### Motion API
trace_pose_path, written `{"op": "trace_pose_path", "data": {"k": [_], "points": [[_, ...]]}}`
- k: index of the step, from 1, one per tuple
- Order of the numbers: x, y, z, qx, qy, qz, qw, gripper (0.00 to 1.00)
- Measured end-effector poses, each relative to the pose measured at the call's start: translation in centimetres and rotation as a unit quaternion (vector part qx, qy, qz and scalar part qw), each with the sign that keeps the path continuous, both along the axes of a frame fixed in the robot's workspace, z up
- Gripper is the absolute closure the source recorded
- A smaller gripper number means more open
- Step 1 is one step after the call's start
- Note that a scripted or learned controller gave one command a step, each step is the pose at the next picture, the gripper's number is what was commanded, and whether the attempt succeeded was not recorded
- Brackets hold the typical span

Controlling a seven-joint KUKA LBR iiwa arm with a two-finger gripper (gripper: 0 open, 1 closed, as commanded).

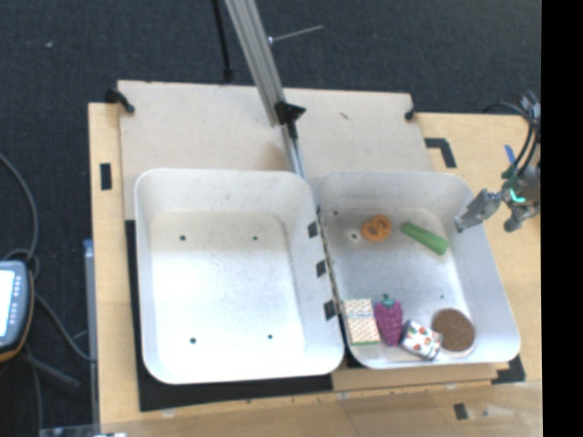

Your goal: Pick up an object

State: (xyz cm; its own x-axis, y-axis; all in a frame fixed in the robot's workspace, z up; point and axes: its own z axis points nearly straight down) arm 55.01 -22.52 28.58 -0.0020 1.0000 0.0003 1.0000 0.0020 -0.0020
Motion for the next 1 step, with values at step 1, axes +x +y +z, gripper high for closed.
{"op": "trace_pose_path", "data": {"k": [1], "points": [[0.07,-0.01,0.23,-0.0009,-0.002,0.001,1.0000,0.00]]}}
